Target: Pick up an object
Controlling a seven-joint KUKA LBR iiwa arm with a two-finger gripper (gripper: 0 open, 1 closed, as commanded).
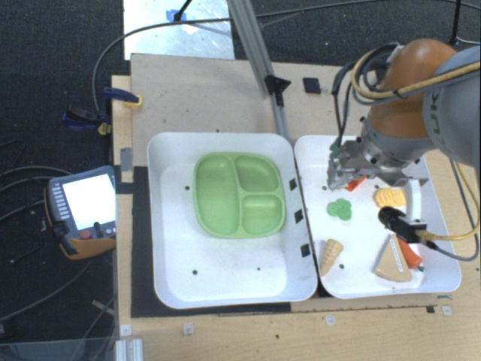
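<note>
My gripper (pixel 342 174) hangs over the upper left part of the right bin (pixel 451 280). A small red-orange piece (pixel 356 183) shows just at its lower right edge, partly hidden by it. A green broccoli-like toy (pixel 340 209) lies a little below the gripper, apart from it. Further down rests a tan ice cream cone (pixel 331 256). A yellow ridged piece (pixel 389 198) lies to the right, and a tan wedge (pixel 391 264) with an orange-red strip (pixel 410 255) beside it sits in the lower right.
The left bin (pixel 169 277) holds a green divided plate (pixel 240 195). A metal pole (pixel 254 40) slants over the bench behind the bins. A handheld screen unit (pixel 84 209) and cables lie on the floor at the left.
</note>
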